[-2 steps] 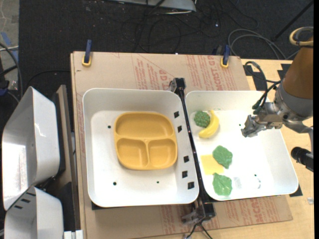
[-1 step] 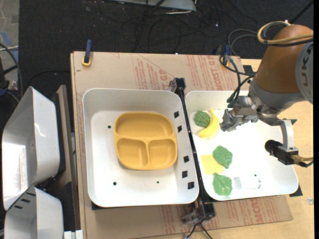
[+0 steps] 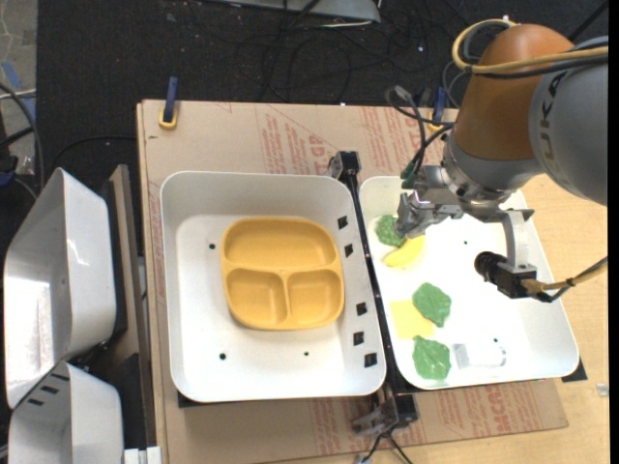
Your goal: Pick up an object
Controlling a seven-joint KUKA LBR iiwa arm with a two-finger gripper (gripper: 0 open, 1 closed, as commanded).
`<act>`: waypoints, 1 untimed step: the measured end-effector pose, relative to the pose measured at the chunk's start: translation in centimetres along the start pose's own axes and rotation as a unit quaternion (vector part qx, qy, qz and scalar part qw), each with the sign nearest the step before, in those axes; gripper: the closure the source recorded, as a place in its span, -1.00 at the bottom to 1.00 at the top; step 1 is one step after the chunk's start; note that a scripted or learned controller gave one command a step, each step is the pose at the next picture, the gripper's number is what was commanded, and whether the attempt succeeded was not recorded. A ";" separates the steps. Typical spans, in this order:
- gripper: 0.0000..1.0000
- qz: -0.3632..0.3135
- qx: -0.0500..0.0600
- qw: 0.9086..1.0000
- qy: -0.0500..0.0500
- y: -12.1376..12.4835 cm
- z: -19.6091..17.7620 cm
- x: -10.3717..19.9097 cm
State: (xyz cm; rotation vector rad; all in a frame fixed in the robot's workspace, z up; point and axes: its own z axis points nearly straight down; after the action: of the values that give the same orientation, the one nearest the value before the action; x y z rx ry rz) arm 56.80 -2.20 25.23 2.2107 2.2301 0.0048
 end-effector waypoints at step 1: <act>1.00 0.000 0.000 1.000 0.000 2.0 0.1 6.1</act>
State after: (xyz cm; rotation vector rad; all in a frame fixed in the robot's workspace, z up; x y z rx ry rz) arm 58.79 3.88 25.11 2.2104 2.2316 0.0045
